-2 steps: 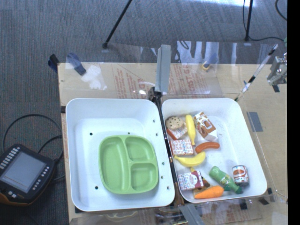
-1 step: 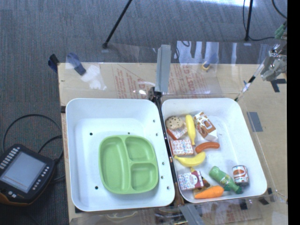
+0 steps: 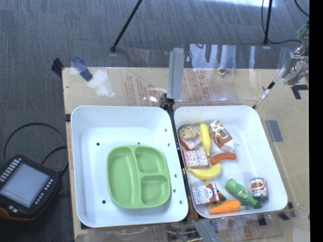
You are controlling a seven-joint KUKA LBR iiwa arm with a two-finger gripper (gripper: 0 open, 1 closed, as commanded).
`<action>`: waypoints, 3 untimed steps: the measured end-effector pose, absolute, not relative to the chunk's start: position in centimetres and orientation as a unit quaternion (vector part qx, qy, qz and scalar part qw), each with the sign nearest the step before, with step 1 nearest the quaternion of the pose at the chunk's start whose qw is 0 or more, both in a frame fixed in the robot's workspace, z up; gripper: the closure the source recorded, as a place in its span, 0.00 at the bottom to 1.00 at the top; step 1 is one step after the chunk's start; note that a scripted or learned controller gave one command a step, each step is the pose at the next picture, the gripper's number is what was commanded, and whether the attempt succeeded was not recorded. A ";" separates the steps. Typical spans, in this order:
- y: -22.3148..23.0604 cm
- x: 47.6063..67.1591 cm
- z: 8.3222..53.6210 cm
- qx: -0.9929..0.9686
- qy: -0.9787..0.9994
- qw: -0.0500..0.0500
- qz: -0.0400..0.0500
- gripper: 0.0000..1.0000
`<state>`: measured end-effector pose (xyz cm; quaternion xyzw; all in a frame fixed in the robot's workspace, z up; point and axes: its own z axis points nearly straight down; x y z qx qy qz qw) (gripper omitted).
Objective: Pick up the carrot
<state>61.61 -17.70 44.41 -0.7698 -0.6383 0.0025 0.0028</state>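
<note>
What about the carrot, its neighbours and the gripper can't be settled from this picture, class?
- gripper: cut by the camera view's right edge, small and blurred.
- carrot: its leafy end is hard to tell from the green bottle beside it.
- can: label too small to read.

A green divided plate (image 3: 138, 176) sits in the left bin (image 3: 83, 135); bananas (image 3: 206, 172), a can (image 3: 258, 188) and cartons fill the right.

Green bottle (image 3: 241, 192) and carton (image 3: 205, 193) crowd carrot (image 3: 225, 207).
</note>
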 end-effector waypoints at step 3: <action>-17.2 62.0 46.9 -0.763 -0.646 0.005 0.006 1.00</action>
